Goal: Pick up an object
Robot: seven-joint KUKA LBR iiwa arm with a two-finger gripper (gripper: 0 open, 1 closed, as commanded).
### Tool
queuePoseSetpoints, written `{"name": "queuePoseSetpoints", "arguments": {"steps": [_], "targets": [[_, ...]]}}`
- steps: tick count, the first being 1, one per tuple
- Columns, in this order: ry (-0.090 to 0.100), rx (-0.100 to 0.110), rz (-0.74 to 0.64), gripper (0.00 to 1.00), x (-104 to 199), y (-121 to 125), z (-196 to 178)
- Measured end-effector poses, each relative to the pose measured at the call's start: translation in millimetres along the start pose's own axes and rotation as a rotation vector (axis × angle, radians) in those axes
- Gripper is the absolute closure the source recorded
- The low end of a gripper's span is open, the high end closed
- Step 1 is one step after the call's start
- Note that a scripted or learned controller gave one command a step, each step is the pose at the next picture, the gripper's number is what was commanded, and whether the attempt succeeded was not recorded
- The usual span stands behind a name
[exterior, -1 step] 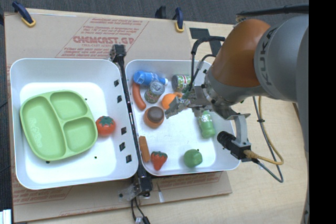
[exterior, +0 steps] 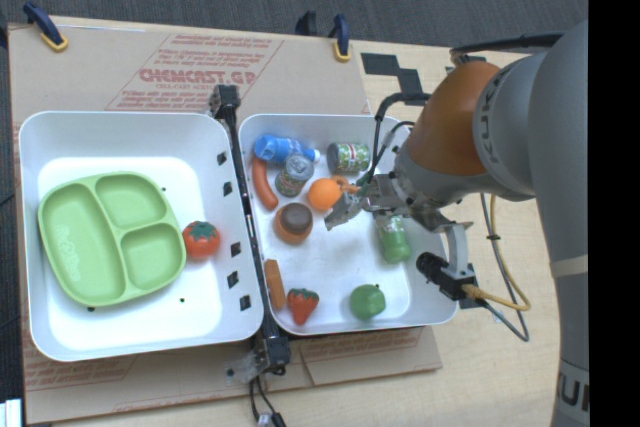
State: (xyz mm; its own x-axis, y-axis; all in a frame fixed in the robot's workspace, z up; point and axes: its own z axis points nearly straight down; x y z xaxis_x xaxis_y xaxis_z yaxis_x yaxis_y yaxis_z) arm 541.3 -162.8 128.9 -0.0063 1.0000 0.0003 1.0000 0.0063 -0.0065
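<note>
Arm: you have the grey arm (exterior: 520, 125) reaching in from the right, its orange band above the right bin (exterior: 425, 310).
Claw: your gripper (exterior: 345, 210) sits low in the right bin, just beside the orange ball; from this angle you cannot tell how it is set or whether it has anything.
Orange ball: the orange (exterior: 323, 194) lies near the middle of the right bin, touching or almost touching the claw tip.
Near it: a brown round cup (exterior: 294, 222) just left of the ball, a dark can (exterior: 292, 177) above it, a blue toy (exterior: 275, 149) at the top, a green-labelled can (exterior: 348, 156) to the upper right.
Also in your right bin: a sausage (exterior: 264, 185) along the left wall, a green bottle (exterior: 394, 240) under the wrist, a green apple (exterior: 367, 301), a strawberry (exterior: 302, 302) and a carrot stick (exterior: 273, 282) near the front.
Left bin: you see a green divided plate (exterior: 105, 235) in the left bin (exterior: 60, 130), with a tomato (exterior: 200, 238) just beside its right edge.
</note>
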Motion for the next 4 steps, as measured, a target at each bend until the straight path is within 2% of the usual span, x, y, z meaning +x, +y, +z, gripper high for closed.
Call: {"name": "queuePoseSetpoints", "arguments": {"steps": [1,2,3,4], "targets": [[0.0,-0.003,-0.001,0.0,13,-19,38],[-0.002,-0.003,-0.006,1.0,13,-19,27],[-0.002,-0.007,0.002,1.0,-45,-25,-71],[-0.002,-0.009,0.001,1.0,-48,44,-170]]}}
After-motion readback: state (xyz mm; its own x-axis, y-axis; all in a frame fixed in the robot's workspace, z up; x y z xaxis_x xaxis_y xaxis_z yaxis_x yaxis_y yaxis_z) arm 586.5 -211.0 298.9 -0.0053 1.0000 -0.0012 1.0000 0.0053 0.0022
